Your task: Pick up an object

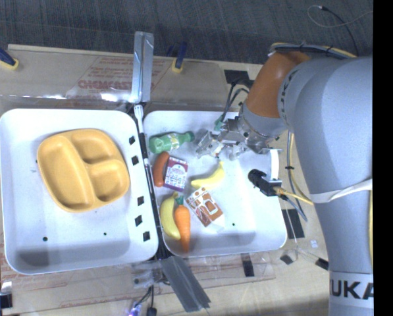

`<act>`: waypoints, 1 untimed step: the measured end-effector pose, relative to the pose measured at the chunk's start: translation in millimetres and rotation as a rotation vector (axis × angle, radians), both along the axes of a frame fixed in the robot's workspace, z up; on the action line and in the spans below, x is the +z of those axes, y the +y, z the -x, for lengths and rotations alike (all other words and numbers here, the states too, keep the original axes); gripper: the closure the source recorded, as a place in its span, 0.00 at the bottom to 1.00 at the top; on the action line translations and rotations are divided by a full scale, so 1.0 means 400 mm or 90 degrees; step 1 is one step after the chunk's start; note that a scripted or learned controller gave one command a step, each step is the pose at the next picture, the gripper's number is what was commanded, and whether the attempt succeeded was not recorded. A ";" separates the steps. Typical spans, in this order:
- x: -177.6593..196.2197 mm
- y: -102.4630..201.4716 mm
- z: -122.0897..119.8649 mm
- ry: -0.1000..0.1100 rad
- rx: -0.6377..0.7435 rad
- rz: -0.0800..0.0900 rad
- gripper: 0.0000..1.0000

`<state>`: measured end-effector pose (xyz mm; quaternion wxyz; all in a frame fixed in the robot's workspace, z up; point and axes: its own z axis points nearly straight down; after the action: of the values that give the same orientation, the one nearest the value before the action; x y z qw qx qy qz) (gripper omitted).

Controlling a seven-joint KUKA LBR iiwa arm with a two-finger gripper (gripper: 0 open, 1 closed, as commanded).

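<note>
The right bin (pixel 265 239) serves as the landmark. To its left, touching along the divider, sits the left bin (pixel 12 196), which holds a yellow compartment tray (pixel 83 168), the biggest loose item on the bench and too broad and shallow for a two-finger pinch.

Inside the right bin, the objects crowd its left half. The gripper (pixel 217 143) hangs over the bin's upper middle. Its metal fingers blur together against the white floor, so I cannot tell whether the jaws stand wide or narrow, and nothing is visibly between them.

The green bottle (pixel 170 141) lies on its side in the upper left corner of the bin, just left of the gripper. It looks light, stiff and smooth, likely to roll or slip, so a grip across its body beats one at the cap.

Below it lies a reddish can (pixel 172 172), also on its side, rigid and round.

A carrot (pixel 182 226) and a yellow lemon-like piece (pixel 170 217) touch near the bin's lower left edge. Both are probably light plastic, and the carrot's tapered body suits a pinch across its thick end.

The brown packet (pixel 205 206), near the bin's centre, lies flat and looks thin and hard to get under.

The small banana (pixel 211 176) lies just below the gripper, the nearest candidate. It looks light and firm, and is best taken across its curved middle.
</note>
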<state>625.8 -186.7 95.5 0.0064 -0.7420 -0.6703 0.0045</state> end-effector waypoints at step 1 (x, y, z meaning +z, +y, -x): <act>-0.020 -0.004 0.118 -0.004 -0.033 0.001 0.00</act>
<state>578.7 -188.4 87.7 0.0037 -0.7591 -0.6509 0.0026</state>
